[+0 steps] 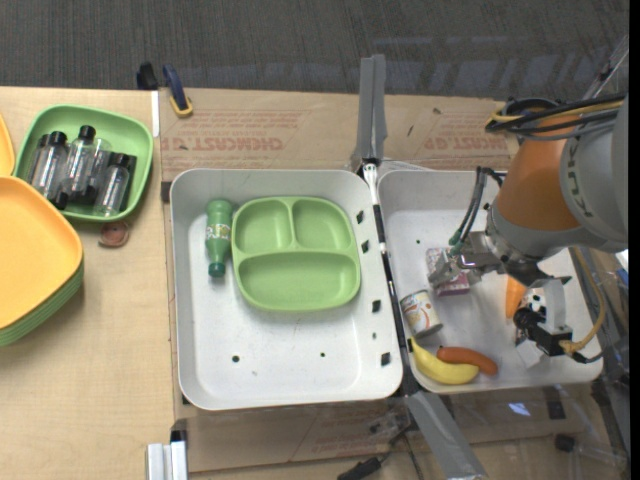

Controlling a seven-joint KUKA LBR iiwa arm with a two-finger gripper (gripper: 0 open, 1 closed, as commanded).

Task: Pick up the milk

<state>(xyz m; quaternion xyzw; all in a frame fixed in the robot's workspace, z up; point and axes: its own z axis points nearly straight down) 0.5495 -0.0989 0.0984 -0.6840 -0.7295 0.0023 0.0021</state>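
Low in the right bin (400, 193) — boxy purple-labelled milk (449, 271).

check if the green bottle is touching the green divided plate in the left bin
Apart. The camera view shows a thin strip of white bin floor between the green bottle and the left rim of the green divided plate.
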